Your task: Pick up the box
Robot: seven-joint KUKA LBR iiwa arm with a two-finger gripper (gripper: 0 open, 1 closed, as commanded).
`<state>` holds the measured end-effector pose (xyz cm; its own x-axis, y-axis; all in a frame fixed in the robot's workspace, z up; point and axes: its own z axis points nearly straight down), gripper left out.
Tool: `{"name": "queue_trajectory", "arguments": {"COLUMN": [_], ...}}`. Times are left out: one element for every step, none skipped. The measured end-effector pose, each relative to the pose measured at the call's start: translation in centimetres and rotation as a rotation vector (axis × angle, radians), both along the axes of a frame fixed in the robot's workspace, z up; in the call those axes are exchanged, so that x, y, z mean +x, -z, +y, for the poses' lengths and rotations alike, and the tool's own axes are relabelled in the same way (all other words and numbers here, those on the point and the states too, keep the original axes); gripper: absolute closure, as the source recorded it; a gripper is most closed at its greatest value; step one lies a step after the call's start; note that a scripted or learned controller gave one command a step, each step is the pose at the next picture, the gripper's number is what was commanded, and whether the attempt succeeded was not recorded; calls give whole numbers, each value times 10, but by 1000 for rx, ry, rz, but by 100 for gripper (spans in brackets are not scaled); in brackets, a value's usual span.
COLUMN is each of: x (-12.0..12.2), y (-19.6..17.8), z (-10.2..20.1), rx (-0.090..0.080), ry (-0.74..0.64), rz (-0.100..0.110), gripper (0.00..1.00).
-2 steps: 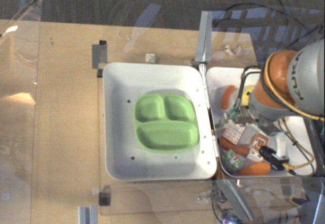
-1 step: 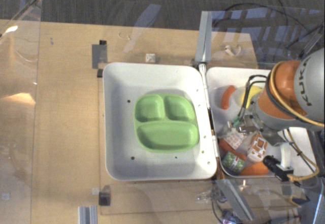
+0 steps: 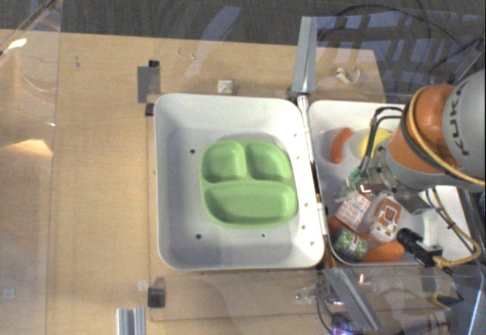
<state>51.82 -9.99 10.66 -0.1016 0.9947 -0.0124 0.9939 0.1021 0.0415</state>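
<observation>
In the right bin point(image 3: 325, 122), two small packs lie side by side near the front. One is a white and red box point(image 3: 353, 211); to its right is an orange and white box point(image 3: 386, 219). My gripper point(image 3: 364, 180) hangs just above and behind them, under the grey and orange wrist point(image 3: 429, 140). Nothing can be seen held in it. The wrist hides the bin's right half.
An orange carrot-like piece point(image 3: 342, 145) and a yellow item point(image 3: 373, 140) lie at the back of the right bin. A green item point(image 3: 349, 243) and an orange item point(image 3: 384, 252) sit at its front. The left bin point(image 3: 178, 174) holds a green divided plate point(image 3: 247, 182).
</observation>
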Motion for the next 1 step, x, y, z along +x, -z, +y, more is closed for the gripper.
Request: {"name": "queue_trajectory", "arguments": {"x": [54], "y": [-79], "z": [42], "rx": [9], "ry": [48], "rz": [36], "gripper": [100]}}
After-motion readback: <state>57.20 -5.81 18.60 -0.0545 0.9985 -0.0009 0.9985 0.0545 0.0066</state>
